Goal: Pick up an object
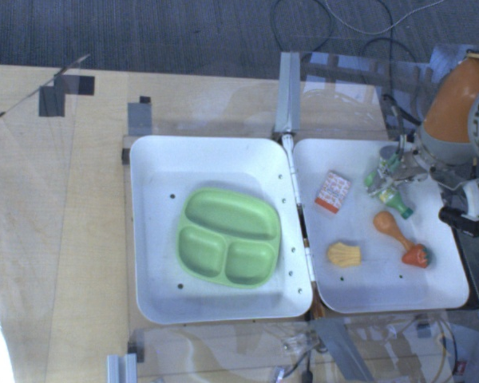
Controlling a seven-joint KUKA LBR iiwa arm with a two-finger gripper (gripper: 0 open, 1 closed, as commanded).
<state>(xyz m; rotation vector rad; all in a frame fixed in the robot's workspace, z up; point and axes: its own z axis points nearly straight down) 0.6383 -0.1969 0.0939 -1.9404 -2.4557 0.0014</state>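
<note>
Left bin: holds one green three-compartment tray, lying flat near the bin's centre, nothing in its compartments.

Right bin: holds four loose items.
- Small red-and-white box, toward the far-left part of the bin, well apart from the rest.
- Yellow piece, near the near-left corner, alone.
- Orange toy with a red end, lying at a slant toward the near-right part of the bin.
- Green item, near the far-right corner, just beyond the orange toy.

Arm: reaches in over the right bin's far-right corner, orange band visible at the frame's right edge.

Gripper: low over the bin's far-right part, directly at the green item and overlapping it. Whether the claw is spread or closed cannot be told; metal and green plastic blur together there. Whether it has hold of anything cannot be told either.

Task status: the green item appears to be the target, judged by the gripper's position. It looks to rest on or close to the bin floor, so no lift is shown. Every other item lies untouched. Left to do, by this reading: a confirmed grasp and a lift clear of the bin.
</note>
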